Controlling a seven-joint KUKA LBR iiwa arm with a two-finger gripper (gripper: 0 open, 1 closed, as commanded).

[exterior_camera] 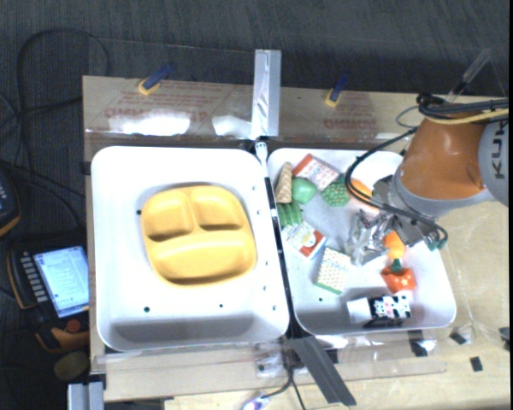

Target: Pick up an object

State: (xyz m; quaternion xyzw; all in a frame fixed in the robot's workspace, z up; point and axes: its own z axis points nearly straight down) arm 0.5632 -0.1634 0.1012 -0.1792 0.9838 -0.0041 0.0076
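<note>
The arm (494, 165) bears the grey letters "KU" at the view's right edge; other printing is too blurred to read.

Left bin (111, 229): yellow divided tray (198, 233), frame centre-left.
Right bin (440, 301): small toys; gripper (369, 239) low among them.
Arm (449, 165): right edge.

Grey arm (494, 165) with broad orange band (440, 162) above wrist. Black lettering "KU" at 3 o'clock edge of grey shell. Black cables (385, 156) looped at band's 9 o'clock side. Metallic silver gripper (369, 234) below.
</note>
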